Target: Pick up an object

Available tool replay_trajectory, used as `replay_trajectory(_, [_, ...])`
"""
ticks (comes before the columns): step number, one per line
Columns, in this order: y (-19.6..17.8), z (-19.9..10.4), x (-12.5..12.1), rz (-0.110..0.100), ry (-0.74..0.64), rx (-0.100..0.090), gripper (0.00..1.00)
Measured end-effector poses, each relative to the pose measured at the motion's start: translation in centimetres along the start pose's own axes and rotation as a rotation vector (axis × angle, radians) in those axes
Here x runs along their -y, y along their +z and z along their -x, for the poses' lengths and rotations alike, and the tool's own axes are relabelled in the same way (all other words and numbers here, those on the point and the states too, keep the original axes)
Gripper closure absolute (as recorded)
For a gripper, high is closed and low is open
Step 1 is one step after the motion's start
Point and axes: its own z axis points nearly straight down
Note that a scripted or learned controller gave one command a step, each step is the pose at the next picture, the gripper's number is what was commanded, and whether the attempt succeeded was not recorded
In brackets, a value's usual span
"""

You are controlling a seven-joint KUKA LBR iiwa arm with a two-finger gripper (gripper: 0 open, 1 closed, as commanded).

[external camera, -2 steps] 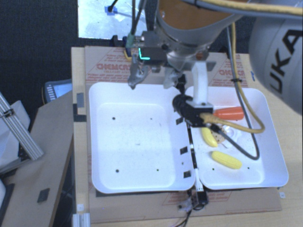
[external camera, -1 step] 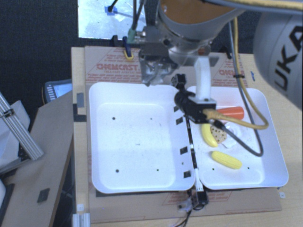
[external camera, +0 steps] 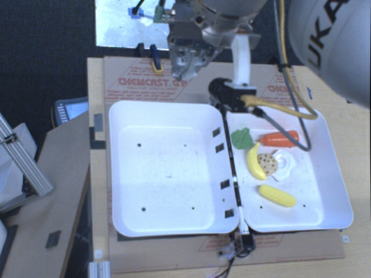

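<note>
Hanging above the far edge of the left bin (external camera: 116,172), the gripper (external camera: 184,68) sits over the brown board, and whether it is released or clenched cannot be told from this angle. Nothing shows beneath it. All the objects lie in the right bin (external camera: 330,172): a carrot (external camera: 279,138) with a green leaf (external camera: 242,138), a banana (external camera: 253,162) touching a spotted cookie (external camera: 267,164), a white piece (external camera: 285,165) just beside it, and a corn cob (external camera: 277,196) nearer the front.
</note>
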Motion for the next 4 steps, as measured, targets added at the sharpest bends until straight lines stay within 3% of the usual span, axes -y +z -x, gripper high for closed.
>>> replay_trajectory(1, [13.9,0.0,4.8,-0.018,-0.002,0.006,1.00])
replay_trajectory(2, [28.9,5.7,7.1,-0.018,0.005,0.007,1.00])
replay_trajectory(3, [19.6,0.1,6.8,0.002,-0.008,-0.003,1.00])
replay_trajectory(4, [33.2,1.0,6.7,-0.013,0.000,0.005,1.00])
